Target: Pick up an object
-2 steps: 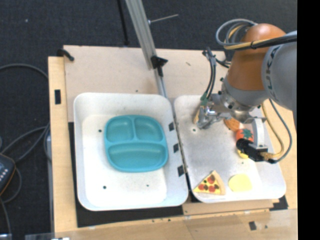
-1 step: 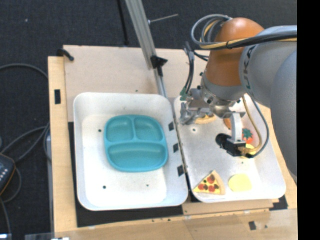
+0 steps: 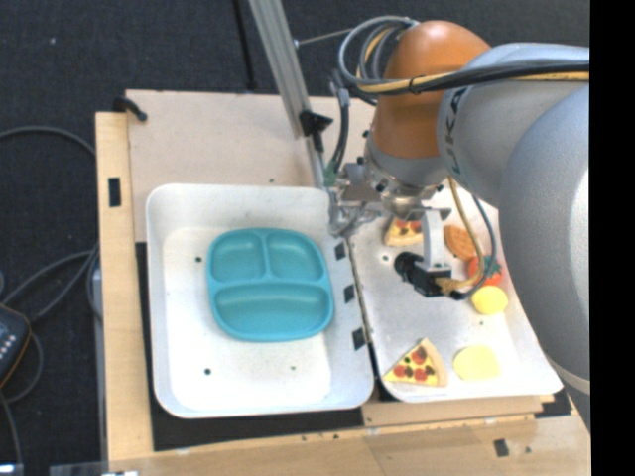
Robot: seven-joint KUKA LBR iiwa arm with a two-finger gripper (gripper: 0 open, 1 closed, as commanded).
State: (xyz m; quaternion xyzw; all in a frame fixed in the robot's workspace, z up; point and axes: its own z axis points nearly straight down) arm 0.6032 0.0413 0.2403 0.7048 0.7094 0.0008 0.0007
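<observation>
My gripper (image 3: 365, 206) hangs under the orange wrist band over the far left corner of the right bin (image 3: 389, 296), close to the wall between the two bins. A small pizza slice (image 3: 403, 232) lies just to its right, partly under the wrist. Further right are a brown round cookie (image 3: 460, 241) and a yellow ball (image 3: 489, 299). A larger pizza slice (image 3: 419, 363) and a flat yellow disc (image 3: 477, 363) rest near the front edge. Nothing shows between the fingers.
The left bin (image 3: 179, 365) holds a teal divided plate (image 3: 269, 284) at its middle. A slanted aluminium rail (image 3: 283, 62) runs down to the bins' far edge beside the gripper. The grey arm covers the right bin's far right part.
</observation>
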